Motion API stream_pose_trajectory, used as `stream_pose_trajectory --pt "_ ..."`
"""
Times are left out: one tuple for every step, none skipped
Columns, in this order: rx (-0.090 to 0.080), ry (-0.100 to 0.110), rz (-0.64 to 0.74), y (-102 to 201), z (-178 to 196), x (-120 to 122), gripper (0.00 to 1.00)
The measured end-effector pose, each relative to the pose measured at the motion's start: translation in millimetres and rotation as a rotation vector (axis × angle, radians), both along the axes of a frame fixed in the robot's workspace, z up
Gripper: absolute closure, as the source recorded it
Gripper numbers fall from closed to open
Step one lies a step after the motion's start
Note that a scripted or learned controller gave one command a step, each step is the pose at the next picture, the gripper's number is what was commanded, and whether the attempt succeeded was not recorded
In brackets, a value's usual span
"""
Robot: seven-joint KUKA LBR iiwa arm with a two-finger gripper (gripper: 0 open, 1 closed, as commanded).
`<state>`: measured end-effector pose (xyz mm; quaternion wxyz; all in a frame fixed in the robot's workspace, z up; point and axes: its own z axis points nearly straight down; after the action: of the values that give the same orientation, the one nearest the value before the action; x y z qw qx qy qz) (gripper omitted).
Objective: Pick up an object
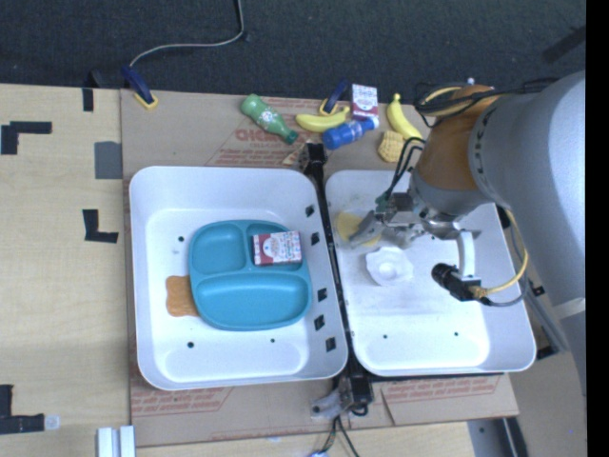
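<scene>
My gripper (pixel 373 228) hangs low over the back left part of the right bin (pixel 447 346), under the grey wrist with its orange band. A small yellow object (pixel 346 225) lies right at its tip, close to the bin's left wall. I cannot make out whether that object is between the jaws. A white cup-like piece (pixel 388 270) rests on the bin floor just in front of the gripper. In the left bin (pixel 157 208) a blue divided plate (pixel 249 288) carries a red and white carton (pixel 277 248).
An orange flat piece (pixel 177 296) pokes out from under the plate's left edge. Behind the bins lie a green bottle (pixel 266 119), two bananas (pixel 321 120) (pixel 400 117), a blue item (pixel 344 134) and a small pink box (pixel 363 98). A black and yellow cable (pixel 466 288) loops off the wrist.
</scene>
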<state>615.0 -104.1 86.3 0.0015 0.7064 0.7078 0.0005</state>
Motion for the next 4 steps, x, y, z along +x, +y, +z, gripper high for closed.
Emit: stream_pose_trajectory --pt "-0.001 -0.001 0.0 -0.4 10.4 0.5 1.0" --pt "0.003 0.004 0.001 84.5 97.9 -59.1 1.0" --pt "0.0 0.003 -0.003 12.3 146.0 -42.6 1.0" --pt "0.002 0.005 -0.001 57.9 97.0 -10.3 1.0"
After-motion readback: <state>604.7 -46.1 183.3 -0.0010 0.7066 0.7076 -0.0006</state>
